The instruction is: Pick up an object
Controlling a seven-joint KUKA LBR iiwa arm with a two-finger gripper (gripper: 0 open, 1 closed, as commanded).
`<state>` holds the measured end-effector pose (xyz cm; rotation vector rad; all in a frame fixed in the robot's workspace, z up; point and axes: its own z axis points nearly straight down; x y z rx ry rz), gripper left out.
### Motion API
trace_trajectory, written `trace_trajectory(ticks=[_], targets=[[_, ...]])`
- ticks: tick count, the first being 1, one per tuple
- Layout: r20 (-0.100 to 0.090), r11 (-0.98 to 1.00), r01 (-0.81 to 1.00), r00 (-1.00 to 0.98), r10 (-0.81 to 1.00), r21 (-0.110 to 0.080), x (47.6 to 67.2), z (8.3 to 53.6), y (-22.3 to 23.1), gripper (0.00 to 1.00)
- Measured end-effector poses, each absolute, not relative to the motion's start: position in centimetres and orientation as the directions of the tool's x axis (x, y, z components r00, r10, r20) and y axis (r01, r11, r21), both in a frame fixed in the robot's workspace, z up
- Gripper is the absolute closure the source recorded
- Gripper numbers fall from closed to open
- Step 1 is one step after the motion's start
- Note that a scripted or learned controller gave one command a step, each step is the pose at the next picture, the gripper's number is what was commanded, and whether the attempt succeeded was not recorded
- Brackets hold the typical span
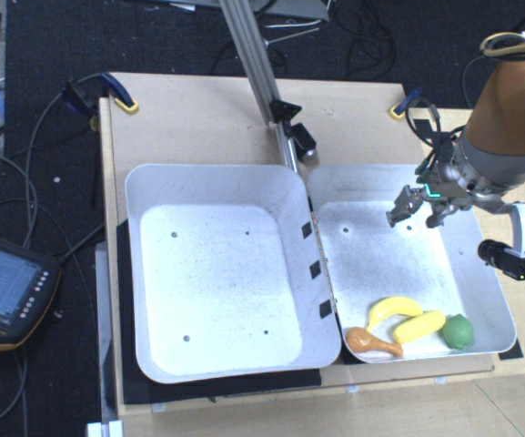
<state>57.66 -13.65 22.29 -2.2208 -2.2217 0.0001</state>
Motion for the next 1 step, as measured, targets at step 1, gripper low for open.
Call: trace_trajectory(ticks=[1], targets=[[0.000, 0.000, 1.000, 0.000, 1.000, 0.000, 57.66, 22.29, -13.65, 0.00]])
